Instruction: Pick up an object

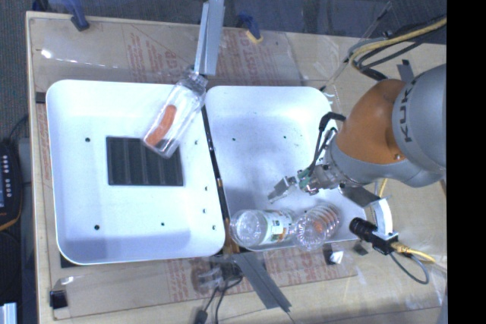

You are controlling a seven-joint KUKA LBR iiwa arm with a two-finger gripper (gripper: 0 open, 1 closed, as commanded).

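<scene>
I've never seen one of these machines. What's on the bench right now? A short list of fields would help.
left bin: white, one clear container with orange contents near its top right corner
right bin: white, clear plastic bottle lying along its lower edge
arm: grey with orange band, reaching in from the right
gripper: low over the right bin, above the bottle
grasp: nothing visibly held

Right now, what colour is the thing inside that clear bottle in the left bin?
Orange, seen through the clear bottle in the camera view.

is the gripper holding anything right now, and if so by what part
Nothing is seen held. The gripper hangs over bare floor of the right bin, above the clear plastic bottle lying at the bin's near edge.
</scene>
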